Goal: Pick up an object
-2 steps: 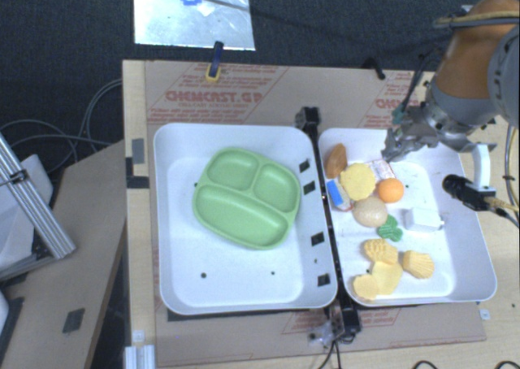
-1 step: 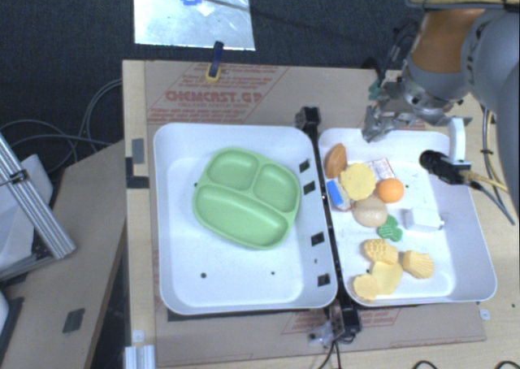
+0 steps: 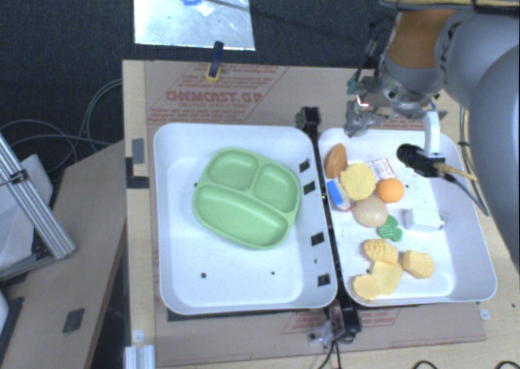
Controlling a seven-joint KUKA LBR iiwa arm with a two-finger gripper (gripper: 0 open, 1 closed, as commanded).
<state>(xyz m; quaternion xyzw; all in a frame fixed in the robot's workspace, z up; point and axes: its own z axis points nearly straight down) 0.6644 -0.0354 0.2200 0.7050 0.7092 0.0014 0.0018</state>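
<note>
Over the right bin's point(image 3: 479, 274) far rim, the gripper point(image 3: 358, 125) is hanging, grip state I cannot tell, risking sliding off the tightly crowded toy food point(image 3: 358, 181).

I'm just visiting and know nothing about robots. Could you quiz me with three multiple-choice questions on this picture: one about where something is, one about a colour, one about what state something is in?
1. Where does the green tray lie?
A. left bin
B. right bin
C. on the bench outside the bins

2. What colour is the small ball in the right bin?
A. blue
B. orange
C. black

3. Where does the gripper stand?
A. low over the green tray
B. above the far edge of the right bin
C. down among the yellow food at the near edge

Answers:
1 A: the tray fills the middle of the left bin.
2 B: it is orange, beside a yellow piece.
3 B: it hangs by the bin's far rim.
</note>
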